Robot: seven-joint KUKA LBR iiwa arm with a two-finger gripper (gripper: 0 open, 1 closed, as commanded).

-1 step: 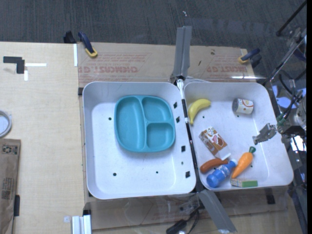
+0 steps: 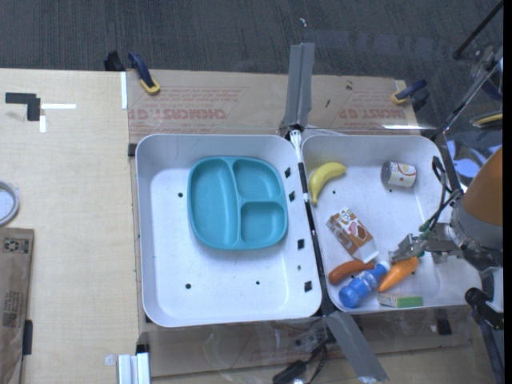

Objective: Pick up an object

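Fingers (image 2: 406, 251) hang low over the near right part of the right bin (image 2: 424, 146), at the end of the grey arm (image 2: 480, 250) that reaches in from the right. Whether they are spread or closed cannot be told, and nothing can be made out between them.

An orange carrot (image 2: 398, 274) lies just nearer than them. Left of the carrot are a blue bottle (image 2: 358, 288) and an orange sausage-shaped piece (image 2: 347, 271), all three close together. A small green and white box (image 2: 400, 301) lies by the near wall. A printed snack packet (image 2: 350, 230) lies mid-bin, a banana (image 2: 326, 178) at the far left and a small can (image 2: 398, 174) on its side at the far right.

The left bin (image 2: 146, 214) holds a teal divided plate (image 2: 238, 202).

Both bins rest on a cardboard sheet (image 2: 216, 102) with red print, held at the far edge by blue and yellow clamps (image 2: 145, 76). A grey post (image 2: 301, 86) stands between the bins on the far side. The worktop (image 2: 64, 174) is pale wood, with a roll of tape (image 2: 5, 205) and a brown paper bag (image 2: 14, 286) at its left edge. Beyond it lies dark carpet (image 2: 200, 14).
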